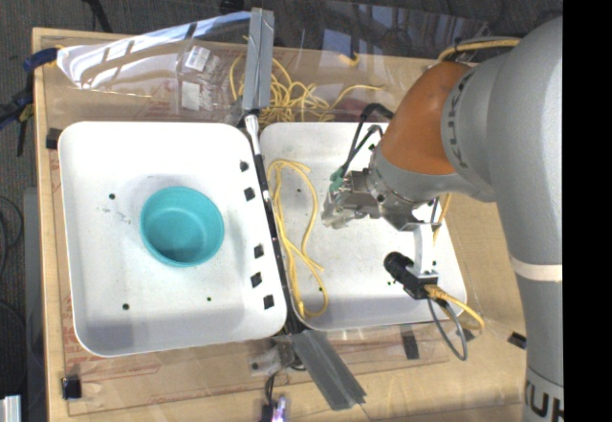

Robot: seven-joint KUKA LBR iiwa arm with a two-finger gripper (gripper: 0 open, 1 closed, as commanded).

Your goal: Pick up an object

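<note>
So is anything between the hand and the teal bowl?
Yes. The hand sits over the right bin, the teal bowl lies in the left bin, and the bins' raised rims and a yellow cable lie between.

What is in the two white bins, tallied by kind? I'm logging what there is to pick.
Teal bowl: 1, in the left bin
Yellow cord: 1, in the right bin
Total: 2
The gripper is over the right bin.
</note>
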